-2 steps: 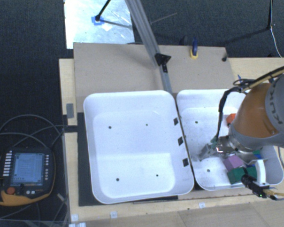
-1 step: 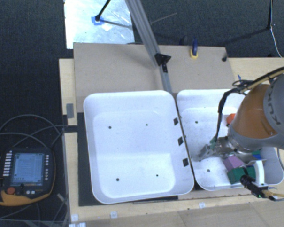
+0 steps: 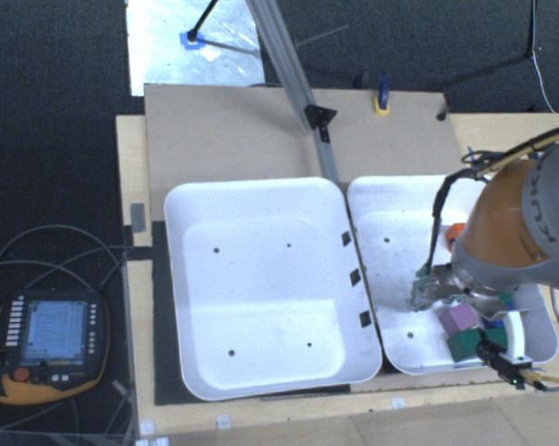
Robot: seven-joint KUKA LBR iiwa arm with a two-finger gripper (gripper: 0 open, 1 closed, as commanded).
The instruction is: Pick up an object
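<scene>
The purple block (image 3: 458,317) and the green block (image 3: 467,345) touching it lie in the near corner of my right bin (image 3: 392,259), so I hang my gripper (image 3: 429,292) low just beside them; whether it is apart or together I cannot tell.

The shallow white plastic left bin (image 3: 264,283) offers a wide bare floor, whereas the matching white right bin (image 3: 392,249) is open only along its left and far parts, its near right corner crowded by a purple block (image 3: 458,318), a dark green block (image 3: 468,344) and the grey-and-orange arm (image 3: 511,226).
</scene>
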